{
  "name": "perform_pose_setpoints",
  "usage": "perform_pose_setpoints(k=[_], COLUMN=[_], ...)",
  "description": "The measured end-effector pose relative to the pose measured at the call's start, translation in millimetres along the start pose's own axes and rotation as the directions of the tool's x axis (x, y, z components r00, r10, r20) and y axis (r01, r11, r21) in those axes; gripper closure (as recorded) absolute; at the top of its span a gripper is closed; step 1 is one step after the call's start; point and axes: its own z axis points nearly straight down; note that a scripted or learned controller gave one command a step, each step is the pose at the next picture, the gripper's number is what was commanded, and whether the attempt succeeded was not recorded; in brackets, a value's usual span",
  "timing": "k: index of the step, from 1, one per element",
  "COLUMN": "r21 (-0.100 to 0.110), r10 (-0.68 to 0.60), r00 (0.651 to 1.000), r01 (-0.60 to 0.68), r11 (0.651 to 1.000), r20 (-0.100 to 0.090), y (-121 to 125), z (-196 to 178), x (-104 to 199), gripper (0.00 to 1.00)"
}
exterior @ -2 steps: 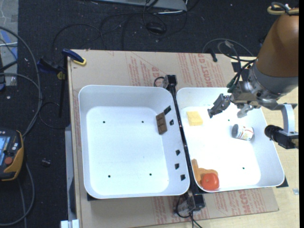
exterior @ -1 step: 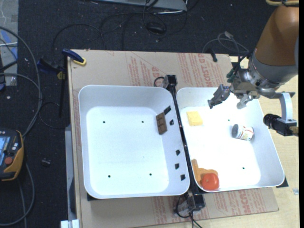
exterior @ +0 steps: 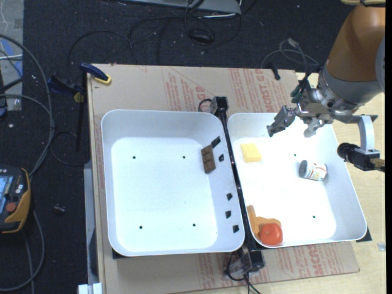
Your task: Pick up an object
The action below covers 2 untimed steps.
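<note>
Approach step: the claw (exterior: 295, 122) hangs spread and empty over the right bin's (exterior: 349, 192) far edge. Nearest candidate, the yellow block (exterior: 250, 152), lies just beside the divider; the next move calls for lowering astride it

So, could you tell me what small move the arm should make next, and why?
Probably lower the gripper toward the white canister. The gripper hovers open above the right bin with nothing between its fingers, and the canister lies nearest, apart from other objects.
</note>
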Motion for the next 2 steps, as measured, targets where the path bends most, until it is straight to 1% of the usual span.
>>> perform_pose_setpoints(k=[1,2], r21=[-0.002,-0.001], r10=[-0.001,0.0], r00=[1.0,1.0], r01=[0.001,0.0], r11=[1.0,1.0], r20=[-0.001,0.0], y=[-4.2,-14.4], z=[-13.4,-18.4], x=[15.2,28.0], gripper=[0.0,0.0])
